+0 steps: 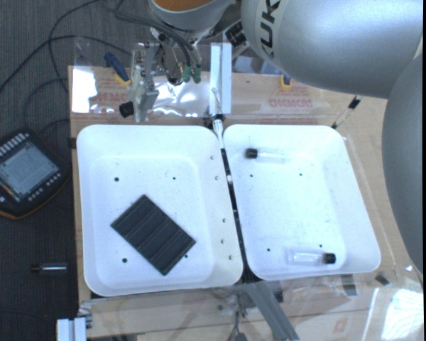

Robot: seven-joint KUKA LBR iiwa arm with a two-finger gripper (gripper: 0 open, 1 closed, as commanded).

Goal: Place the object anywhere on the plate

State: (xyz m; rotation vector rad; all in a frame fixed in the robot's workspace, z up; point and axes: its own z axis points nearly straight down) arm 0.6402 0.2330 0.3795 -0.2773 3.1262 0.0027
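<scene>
- Vials: two small clear tubes with black caps in the right bin [355,190]. Vial one [264,153] lies near the back wall, vial two [311,258] near the front edge, well apart.
- Plate [153,234]: dark ribbed slab lying flat in the left bin [99,148].
- Claw [145,84]: above the tabletop behind the left bin; whether it is released or clenched, cannot tell.
- Handling, judged: light, stiff, slick, likely to roll. Pinch mid-body, across the long axis.
</scene>
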